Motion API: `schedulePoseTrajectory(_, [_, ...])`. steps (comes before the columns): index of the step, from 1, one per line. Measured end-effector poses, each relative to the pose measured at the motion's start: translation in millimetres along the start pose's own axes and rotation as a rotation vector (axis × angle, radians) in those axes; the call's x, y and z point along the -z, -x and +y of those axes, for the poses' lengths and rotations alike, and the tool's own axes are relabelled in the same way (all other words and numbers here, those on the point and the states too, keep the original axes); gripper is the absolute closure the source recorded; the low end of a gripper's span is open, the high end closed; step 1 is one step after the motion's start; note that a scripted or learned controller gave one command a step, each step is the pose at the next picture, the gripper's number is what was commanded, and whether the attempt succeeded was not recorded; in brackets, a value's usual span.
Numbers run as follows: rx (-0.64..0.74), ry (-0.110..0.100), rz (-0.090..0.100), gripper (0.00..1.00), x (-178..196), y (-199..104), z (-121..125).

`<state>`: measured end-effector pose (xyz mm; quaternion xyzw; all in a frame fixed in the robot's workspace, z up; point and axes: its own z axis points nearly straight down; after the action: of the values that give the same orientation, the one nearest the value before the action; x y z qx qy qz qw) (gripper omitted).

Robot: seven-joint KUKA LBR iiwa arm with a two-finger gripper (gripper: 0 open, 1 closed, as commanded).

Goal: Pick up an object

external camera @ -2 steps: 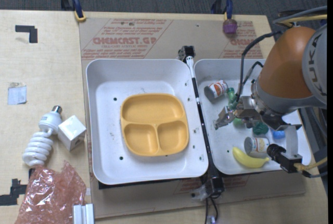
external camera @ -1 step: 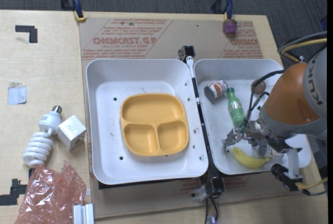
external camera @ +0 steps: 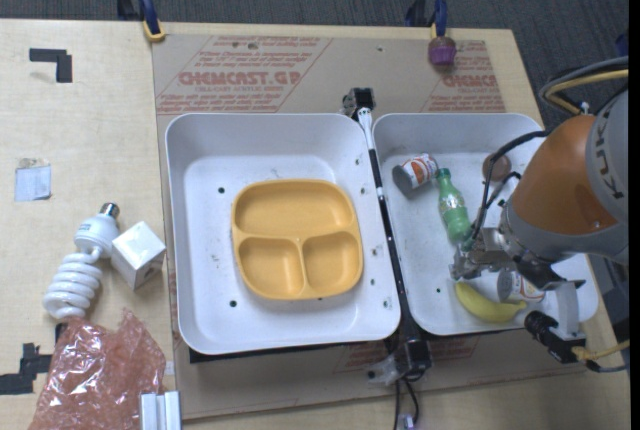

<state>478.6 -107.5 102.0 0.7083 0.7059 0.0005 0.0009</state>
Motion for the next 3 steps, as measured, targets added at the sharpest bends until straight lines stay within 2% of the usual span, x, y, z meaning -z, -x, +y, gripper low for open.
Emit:
schedulePoseTrajectory(1, [0.004,-0.001,0.000,1.00,90,-69,0])
schedulePoseTrajectory(2, [0.005,-0.001,0.000,0.00,90,-70,0])
schedulePoseTrajectory(3, [0.002,-0.002,0.001,0.00,9,-15,-1])
